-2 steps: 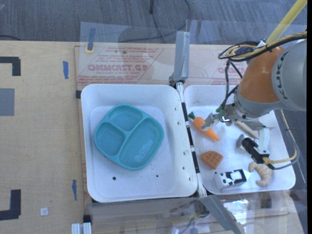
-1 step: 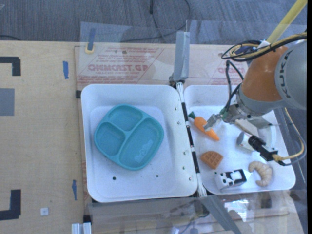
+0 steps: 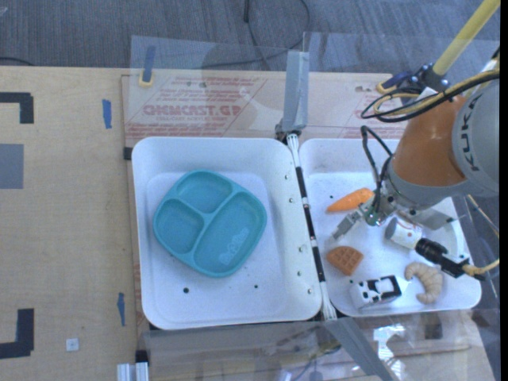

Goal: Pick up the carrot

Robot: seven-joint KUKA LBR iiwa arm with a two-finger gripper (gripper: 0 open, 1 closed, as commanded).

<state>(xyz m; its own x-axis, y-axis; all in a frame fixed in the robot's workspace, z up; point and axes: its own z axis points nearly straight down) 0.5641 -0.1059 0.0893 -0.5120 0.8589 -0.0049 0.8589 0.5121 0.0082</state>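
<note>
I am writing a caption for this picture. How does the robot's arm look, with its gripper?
The arm is grey with a wide orange band above the wrist and black lettering on its side. Black cables and a yellow hose loop above it. The gripper is small, metallic grey, with a white and black cylinder beside it.

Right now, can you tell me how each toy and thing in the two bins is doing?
carrot: lying in the right bin, just left of the gripper, not lifted.
gripper: low over the right bin beside the carrot, nothing seen between its fingers.
waffle: lying flat in the right bin.
black and white toy: lying near the right bin's front edge.
tan curved toy: lying in the right bin's corner.
blue plate: flat in the left bin, compartments bare.
</note>
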